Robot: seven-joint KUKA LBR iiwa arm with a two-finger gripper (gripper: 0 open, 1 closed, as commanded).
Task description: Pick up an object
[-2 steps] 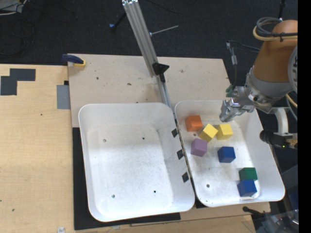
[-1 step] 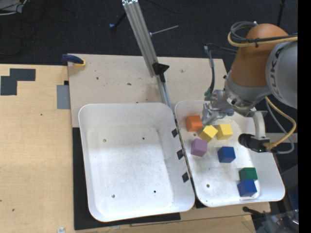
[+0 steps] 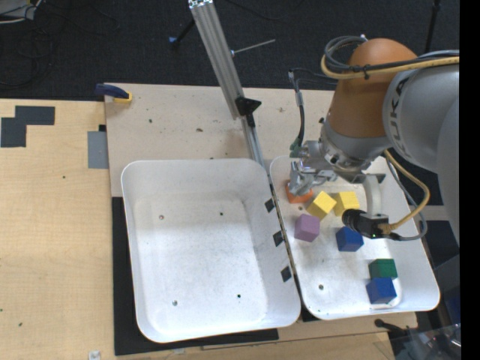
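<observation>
- Gripper (image 3: 301, 180) low in right bin (image 3: 420, 295), over orange block (image 3: 298, 196) near bin's back-left; grasp state: can't tell.
- Yellow blocks (image 3: 324, 204), purple cube (image 3: 307, 228) just beside.

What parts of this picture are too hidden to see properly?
- Orange block: mostly hidden under the gripper, camera view.
- Whether anything is gripped: the gripper body blocks it.
- Right bin: back part hidden by the arm.
- Green block: partly hidden by the blue block in front of it.
</observation>
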